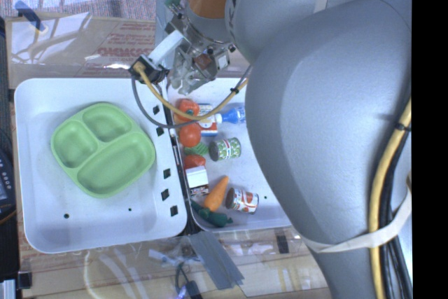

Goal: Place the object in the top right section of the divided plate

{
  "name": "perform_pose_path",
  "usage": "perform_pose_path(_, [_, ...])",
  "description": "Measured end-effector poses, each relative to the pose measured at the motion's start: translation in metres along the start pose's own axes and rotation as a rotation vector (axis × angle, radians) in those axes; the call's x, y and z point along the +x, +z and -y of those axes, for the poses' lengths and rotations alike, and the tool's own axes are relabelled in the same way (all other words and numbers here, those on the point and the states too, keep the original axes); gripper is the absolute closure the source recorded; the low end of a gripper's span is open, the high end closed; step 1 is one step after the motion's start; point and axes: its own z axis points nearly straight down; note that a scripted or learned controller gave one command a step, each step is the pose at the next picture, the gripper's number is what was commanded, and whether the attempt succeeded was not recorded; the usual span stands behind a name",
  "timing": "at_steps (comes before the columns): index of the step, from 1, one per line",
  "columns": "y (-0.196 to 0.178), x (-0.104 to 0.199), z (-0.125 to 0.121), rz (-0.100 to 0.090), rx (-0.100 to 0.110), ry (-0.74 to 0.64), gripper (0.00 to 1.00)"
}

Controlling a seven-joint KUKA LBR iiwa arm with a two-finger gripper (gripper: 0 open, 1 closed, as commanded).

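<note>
Picking looks like the step in hand: the divided plate [103, 148] lies in the left bin [42, 220], left of frame centre, with all three sections bare. The tool [196, 73] hangs at upper centre, over the top end of the right bin [269, 217], just above a heap of toy food. Which piece is meant cannot be told; nearest below the tool is a tomato [185, 108], with a blue bottle [234, 114], a green can [225, 148] and a carrot [217, 192] further down. How wide the tool stands cannot be told, and nothing shows in its grip. The next move would call for a straight drop onto one piece, clear of its neighbours and the bin wall.
</note>
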Motion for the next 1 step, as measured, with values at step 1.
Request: perform_pose_path(1, [0.0005, -0.0046, -0.0086, -0.007, -0.004, 0.117, 1.00])
